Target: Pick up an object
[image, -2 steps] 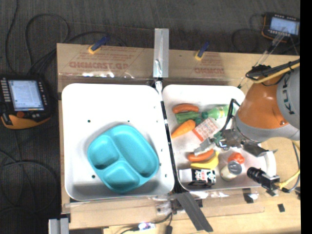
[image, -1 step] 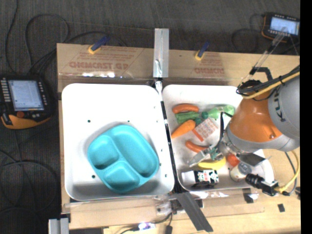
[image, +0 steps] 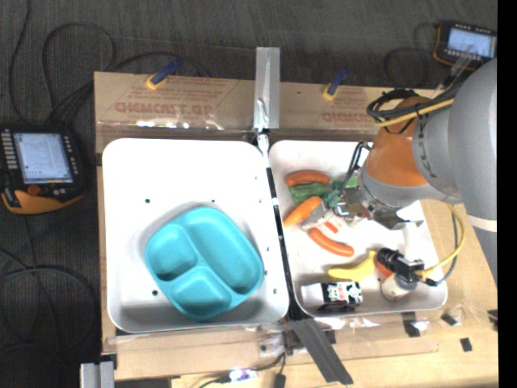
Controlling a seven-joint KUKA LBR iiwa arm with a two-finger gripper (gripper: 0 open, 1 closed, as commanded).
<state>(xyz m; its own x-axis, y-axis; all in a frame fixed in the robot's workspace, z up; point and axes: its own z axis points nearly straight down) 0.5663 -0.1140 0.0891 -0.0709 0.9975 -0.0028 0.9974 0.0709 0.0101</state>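
- Camera view, largest first: the arm [image: 452,152] reaches in from the right over the right bin [image: 279,217], and its bulk hides part of that bin, so a collision with the bin wall is a fair risk.
- Left bin [image: 121,184] holds a teal divided plate [image: 203,263], well apart from the work.
- Pincer [image: 339,208] sits low among crowded toys; whether it is wide or narrow I cannot tell.
- Orange carrots [image: 303,210] lie touching or just beside it, centre-left of the right bin; a slanted grasp could slip off or nudge neighbours.
- Cardboard [image: 182,103] along the upper frame bears red print, roughly "CHEMCAST GP".
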